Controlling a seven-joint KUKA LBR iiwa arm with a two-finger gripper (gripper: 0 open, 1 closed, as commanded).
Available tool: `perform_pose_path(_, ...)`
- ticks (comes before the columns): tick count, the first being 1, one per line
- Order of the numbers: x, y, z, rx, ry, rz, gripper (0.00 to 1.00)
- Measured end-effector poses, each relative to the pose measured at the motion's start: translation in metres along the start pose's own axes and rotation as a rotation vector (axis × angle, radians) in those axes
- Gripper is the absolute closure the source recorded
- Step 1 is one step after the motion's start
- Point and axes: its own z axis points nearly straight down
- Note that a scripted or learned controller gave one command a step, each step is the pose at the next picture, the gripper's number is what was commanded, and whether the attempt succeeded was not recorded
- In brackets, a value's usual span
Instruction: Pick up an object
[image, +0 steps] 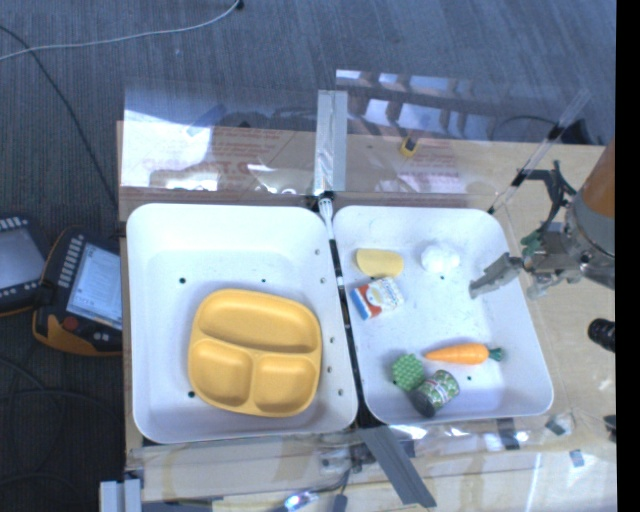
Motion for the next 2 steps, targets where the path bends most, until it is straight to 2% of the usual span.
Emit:
perform_pose_path(1,0.021,-0.032,0.091,0.000,0.000,-0.142,0.00)
perform_pose_path(2,0.073,-0.028,0.156,-0.014,0.001,0.079,0.00)
